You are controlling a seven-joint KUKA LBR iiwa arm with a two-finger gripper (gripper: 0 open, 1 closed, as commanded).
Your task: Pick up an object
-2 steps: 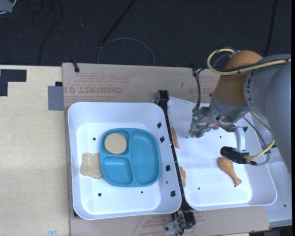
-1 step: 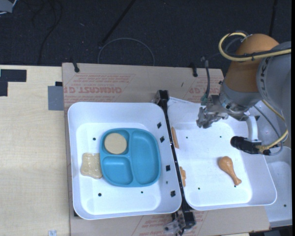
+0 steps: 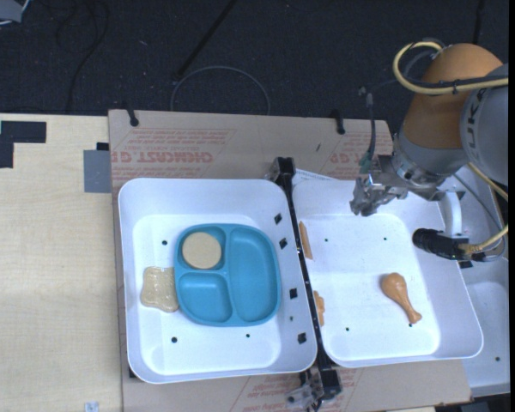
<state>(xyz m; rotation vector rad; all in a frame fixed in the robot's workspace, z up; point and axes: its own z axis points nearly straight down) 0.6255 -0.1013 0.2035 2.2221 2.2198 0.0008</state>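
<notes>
A tan chicken drumstick (image 3: 400, 295) lies in the right bin (image 3: 343, 350), toward its right side. My gripper (image 3: 366, 202) hangs over the far edge of that bin, up and left of the drumstick and well apart from it. Nothing shows between its fingers. A blue three-part plate (image 3: 249, 281) sits in the left bin (image 3: 146, 204), with a round tan cookie (image 3: 201, 250) in its upper left part. A pale slice of bread (image 3: 159, 288) lies against the plate's left edge.
Two thin orange sticks lie along the divider between the bins, one (image 3: 305, 239) near the middle and one (image 3: 318, 306) lower down. The arm's orange band and grey wrist (image 3: 451, 101) loom over the right bin's far right corner.
</notes>
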